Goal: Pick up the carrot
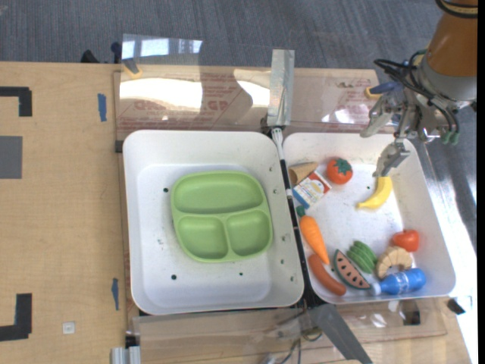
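The carrot (313, 237) is seen lying at centre-right of the frame, while the gripper (394, 154), upper right, is spread and holds nothing.

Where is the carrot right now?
The carrot lies in the right bin, by its left wall, below the little carton and above the red sausage. The hand hovers far off, over the banana.

Bench (61, 203) bears 2 white bins (144, 203) (side by side).
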Tool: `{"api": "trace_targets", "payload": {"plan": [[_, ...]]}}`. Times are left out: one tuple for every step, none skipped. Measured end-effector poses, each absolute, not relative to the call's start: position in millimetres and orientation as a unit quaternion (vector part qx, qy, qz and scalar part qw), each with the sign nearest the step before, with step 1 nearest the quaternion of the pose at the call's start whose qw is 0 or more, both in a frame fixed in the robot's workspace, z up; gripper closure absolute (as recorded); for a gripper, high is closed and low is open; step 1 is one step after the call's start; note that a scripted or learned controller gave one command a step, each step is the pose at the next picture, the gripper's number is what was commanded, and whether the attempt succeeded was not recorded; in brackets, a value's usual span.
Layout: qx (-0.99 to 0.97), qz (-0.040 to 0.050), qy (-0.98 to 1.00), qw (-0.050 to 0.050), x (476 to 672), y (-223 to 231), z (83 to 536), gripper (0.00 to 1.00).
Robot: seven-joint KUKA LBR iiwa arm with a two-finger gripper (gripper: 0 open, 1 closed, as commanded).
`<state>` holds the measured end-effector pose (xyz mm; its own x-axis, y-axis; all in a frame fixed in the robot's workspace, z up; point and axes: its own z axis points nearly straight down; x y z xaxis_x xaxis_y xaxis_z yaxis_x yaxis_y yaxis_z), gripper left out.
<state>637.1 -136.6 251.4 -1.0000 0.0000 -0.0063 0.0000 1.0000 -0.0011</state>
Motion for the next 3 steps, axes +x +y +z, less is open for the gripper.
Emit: {"api": "trace_targets", "payload": {"plan": [[-0.008,0.0017,1.0,-0.005,555.1,-94.3,146.6,0.0],[0.05,0.0013,0.999,0.001,507.0,-33.2,186.3,0.0],[0.125,0.0004,0.992,0.003,520.9,-32.0,184.9,0.0]]}}
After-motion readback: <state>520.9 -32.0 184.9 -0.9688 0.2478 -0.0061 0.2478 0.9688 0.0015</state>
